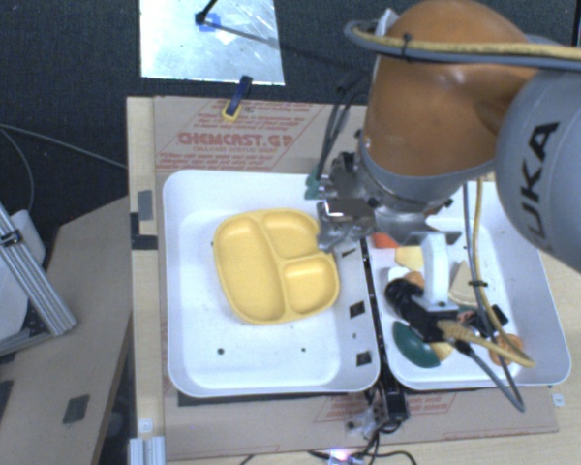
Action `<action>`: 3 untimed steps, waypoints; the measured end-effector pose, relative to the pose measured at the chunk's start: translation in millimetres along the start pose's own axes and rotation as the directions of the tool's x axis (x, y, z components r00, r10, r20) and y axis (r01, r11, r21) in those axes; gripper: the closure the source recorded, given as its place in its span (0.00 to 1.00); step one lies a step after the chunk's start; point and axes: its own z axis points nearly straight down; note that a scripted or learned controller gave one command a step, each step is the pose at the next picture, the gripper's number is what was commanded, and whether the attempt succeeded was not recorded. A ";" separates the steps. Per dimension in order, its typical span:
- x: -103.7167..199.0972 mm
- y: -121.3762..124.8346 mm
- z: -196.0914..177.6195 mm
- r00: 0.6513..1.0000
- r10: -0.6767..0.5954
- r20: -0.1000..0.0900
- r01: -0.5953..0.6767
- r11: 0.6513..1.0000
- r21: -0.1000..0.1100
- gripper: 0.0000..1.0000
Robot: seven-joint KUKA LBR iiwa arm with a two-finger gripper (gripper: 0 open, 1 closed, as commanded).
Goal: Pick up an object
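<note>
Bench w/ two white bins (261, 366) on cardboard sheet (234, 139), dark carpet (58, 56) behind; fingers (341, 223) state unclear.

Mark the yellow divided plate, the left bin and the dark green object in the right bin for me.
yellow divided plate (271, 264): camera view, on its large left compartment.
left bin (261, 361): camera view, on bare floor near its front edge.
dark green object (413, 347): camera view, on its rounded body.
</note>
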 end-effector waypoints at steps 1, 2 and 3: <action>-2.4 1.4 -14.9 1.000 -0.003 -0.001 0.003 1.000 -0.008 1.00; -2.1 1.9 -25.6 1.000 -0.009 -0.002 0.009 1.000 -0.010 1.00; -47.4 0.5 9.1 1.000 0.011 0.001 -0.011 1.000 -0.004 1.00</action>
